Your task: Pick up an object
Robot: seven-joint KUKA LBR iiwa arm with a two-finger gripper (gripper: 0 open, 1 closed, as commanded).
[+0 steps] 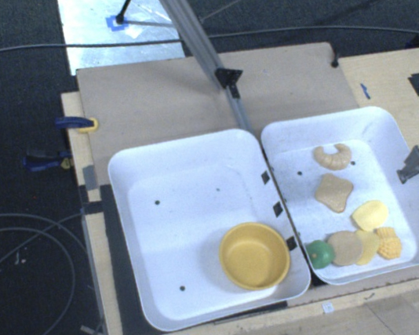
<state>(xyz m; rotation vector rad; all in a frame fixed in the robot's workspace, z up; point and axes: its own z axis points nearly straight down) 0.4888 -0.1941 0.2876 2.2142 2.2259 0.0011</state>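
On the left, we saw a yellow bowl sitting in the near right corner of the left bin. In the right bin lay a croissant, a tan star-shaped piece, a yellow slice and a tight cluster along the near wall, with a green piece at its left. The end effector hung at that bin's right rim; we could not tell its opening, and it held nothing visible. We judged the star piece best, standing apart; the cluster and walls crowded a grasp.
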